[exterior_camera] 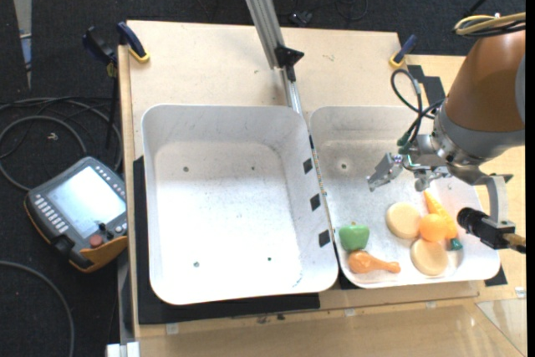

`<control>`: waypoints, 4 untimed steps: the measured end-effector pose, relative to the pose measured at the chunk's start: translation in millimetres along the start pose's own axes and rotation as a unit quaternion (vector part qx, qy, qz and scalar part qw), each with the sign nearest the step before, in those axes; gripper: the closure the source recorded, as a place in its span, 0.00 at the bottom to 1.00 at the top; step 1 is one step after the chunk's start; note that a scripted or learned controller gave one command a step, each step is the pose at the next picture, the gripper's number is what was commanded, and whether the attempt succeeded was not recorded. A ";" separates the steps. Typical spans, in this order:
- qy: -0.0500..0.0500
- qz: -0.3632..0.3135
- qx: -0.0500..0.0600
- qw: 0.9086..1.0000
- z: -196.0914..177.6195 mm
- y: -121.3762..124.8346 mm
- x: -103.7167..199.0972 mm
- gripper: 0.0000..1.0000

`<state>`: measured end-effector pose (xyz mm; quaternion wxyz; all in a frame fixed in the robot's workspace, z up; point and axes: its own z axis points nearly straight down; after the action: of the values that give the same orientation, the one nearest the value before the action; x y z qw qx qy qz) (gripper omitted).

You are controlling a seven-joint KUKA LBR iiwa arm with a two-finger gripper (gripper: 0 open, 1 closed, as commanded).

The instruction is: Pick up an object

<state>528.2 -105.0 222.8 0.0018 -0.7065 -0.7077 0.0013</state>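
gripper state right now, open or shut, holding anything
Two-finger gripper: open, nothing between its fingers. It hangs over the right white bin, apart from the toy foods at the bin's near end.

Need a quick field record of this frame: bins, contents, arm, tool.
left bin: white, shallow
right bin: white, holds all toys at its near end
toys: green pepper, orange drumstick-shaped piece, two cream discs, orange fruit
arm: over right bin, from the right
tool: above bare bin floor, nothing visibly held
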 end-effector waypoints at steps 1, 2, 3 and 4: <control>0.000 0.001 -0.002 1.000 -2.0 0.8 -0.3 0.00; 0.000 0.001 0.001 1.000 62.1 -1.1 2.0 0.00; 0.000 0.002 0.001 1.000 106.6 -3.2 -2.1 0.00; 0.000 0.001 -0.003 1.000 127.7 -2.6 -1.7 0.00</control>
<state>525.0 -106.6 95.2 -0.0002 -0.7074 -0.7068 -0.0002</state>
